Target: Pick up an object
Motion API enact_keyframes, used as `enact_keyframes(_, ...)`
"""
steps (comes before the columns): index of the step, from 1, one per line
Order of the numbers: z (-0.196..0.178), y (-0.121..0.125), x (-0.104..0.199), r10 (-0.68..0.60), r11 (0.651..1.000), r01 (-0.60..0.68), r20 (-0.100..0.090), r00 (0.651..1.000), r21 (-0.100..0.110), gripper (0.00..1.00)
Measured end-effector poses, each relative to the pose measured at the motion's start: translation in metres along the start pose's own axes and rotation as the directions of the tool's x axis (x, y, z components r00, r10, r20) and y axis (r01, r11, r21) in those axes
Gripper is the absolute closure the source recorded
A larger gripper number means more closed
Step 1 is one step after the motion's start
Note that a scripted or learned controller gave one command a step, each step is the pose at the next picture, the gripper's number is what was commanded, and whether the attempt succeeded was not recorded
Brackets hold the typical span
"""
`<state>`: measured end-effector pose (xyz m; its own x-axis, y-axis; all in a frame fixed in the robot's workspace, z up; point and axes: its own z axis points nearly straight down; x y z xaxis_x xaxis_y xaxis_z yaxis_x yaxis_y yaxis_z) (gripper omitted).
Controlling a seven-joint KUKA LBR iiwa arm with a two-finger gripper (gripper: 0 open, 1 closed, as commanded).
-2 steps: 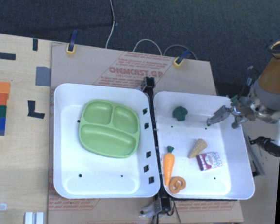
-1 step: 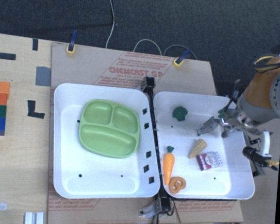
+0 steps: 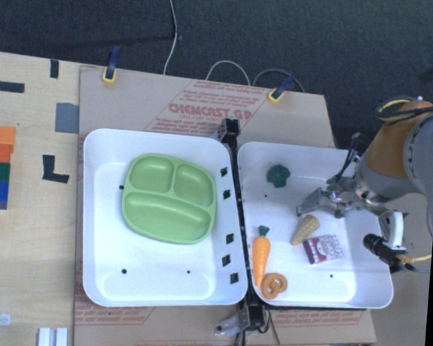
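Text 1: we read red print, apparently "CHEMCAST GP", upside down on the brown cardboard sheet (image 3: pixel 207 109), just beyond the far rim of the left bin (image 3: pixel 98 196) | Text 2: smaller red lines around it, illegible to us | Text 3: red-and-white packet (image 3: pixel 323 249) bears markings, too small for us to read

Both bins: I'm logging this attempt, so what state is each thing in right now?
Green plate: flat, upright, in left bin.
Carrot: lying in right bin.
Pretzel: flat, beside carrot's tip.
Cone: on its side.
Packet: flat.
Broccoli: resting alone.
Claw: over right bin, holding nothing.
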<state>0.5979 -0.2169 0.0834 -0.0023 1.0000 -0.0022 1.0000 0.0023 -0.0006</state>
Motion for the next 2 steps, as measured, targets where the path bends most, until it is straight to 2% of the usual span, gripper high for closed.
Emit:
enact_keyframes(1,-0.014,0.002,-0.001,-0.001,1.000,0.001,0.003,1.000,-0.005,1.00)
enact_keyframes(2,-0.056,0.001,0.001,0.000,1.000,0.000,-0.001,1.000,-0.002,1.00)
